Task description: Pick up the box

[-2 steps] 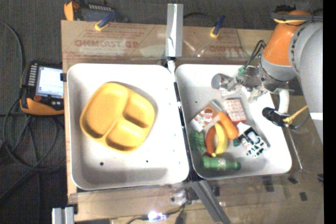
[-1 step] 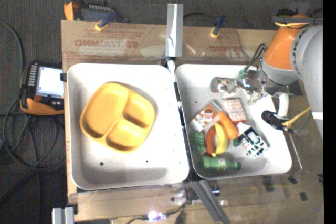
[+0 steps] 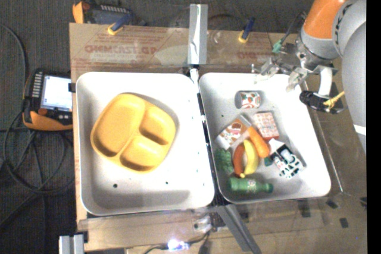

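Observation:
In the right bin (image 3: 318, 146), a small pink-red box (image 3: 266, 124) lies flat near the middle. A white and red carton (image 3: 233, 132) rests just to its left. My gripper (image 3: 278, 71) hovers over the bin's far edge, above and beyond the box and apart from it. Its fingers (image 3: 294, 78) are spread open with nothing between them. The grey arm with its orange band (image 3: 332, 4) comes in from the upper right.
Around the box lie a small tin (image 3: 249, 99), a carrot (image 3: 258, 141), a banana (image 3: 250, 157), a green bottle (image 3: 250, 186) and a black and teal packet (image 3: 286, 161). A yellow divided plate (image 3: 135, 131) sits in the left bin (image 3: 86, 187).

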Controlling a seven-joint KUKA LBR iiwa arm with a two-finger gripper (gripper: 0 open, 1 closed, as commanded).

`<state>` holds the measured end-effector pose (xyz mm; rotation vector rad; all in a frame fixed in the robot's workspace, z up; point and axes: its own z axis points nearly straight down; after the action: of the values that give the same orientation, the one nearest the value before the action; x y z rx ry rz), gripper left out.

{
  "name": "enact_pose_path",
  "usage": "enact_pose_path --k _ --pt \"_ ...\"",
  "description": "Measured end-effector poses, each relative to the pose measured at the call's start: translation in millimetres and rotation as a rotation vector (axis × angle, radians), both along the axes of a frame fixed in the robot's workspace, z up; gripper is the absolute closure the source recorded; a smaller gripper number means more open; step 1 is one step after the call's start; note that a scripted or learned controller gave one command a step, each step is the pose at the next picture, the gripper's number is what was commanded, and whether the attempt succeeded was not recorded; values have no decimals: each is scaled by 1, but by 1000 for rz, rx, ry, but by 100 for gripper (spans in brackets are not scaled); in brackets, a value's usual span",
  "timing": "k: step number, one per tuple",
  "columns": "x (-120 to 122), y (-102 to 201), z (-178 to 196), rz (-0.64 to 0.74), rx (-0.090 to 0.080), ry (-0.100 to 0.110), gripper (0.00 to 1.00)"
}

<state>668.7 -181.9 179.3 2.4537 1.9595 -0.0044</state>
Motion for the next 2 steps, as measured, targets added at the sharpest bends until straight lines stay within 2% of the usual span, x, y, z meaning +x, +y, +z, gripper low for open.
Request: enact_pose_path --k 1,2 --pt "-37 -36 -34 -78 -1 2 0" --pt "-60 -21 -85 -84 8 -3 0"
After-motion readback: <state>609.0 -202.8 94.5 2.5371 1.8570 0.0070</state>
